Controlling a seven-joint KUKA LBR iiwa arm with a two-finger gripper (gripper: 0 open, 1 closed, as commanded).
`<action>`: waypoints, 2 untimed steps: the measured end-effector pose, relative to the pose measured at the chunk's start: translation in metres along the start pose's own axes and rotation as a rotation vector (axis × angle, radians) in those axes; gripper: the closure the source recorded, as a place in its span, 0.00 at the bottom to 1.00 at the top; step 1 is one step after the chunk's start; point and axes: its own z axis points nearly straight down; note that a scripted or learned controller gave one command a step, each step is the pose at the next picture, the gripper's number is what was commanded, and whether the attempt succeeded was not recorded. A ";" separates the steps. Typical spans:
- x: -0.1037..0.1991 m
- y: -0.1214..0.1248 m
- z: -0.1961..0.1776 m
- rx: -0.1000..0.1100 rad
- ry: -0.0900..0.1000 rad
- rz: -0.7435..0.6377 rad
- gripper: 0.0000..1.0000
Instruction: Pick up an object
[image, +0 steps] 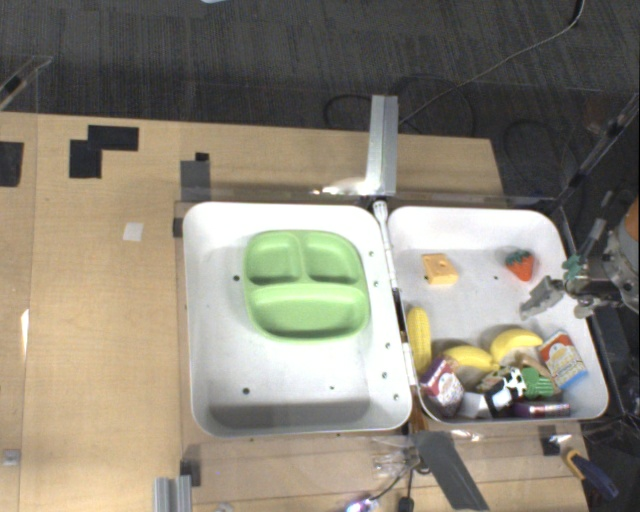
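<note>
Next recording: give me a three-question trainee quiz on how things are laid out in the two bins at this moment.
1. True or false: the green divided plate lies in the right bin.
2. Which item sits nearest the gripper?
A. the yellow cheese wedge
B. the strawberry
C. the corn cob
3. Fill in: most of the toys are piled along the ____ edge of the right bin, as the camera sees it.

Key:
1. False; it lies in the left bin.
2. B.
3. Near (bottom), where the bananas and the other small toys crowd together.
</note>
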 end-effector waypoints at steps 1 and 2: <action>0.001 0.045 0.135 -0.002 0.000 -0.108 0.00; 0.026 -0.009 0.137 -0.024 -0.010 -0.288 0.00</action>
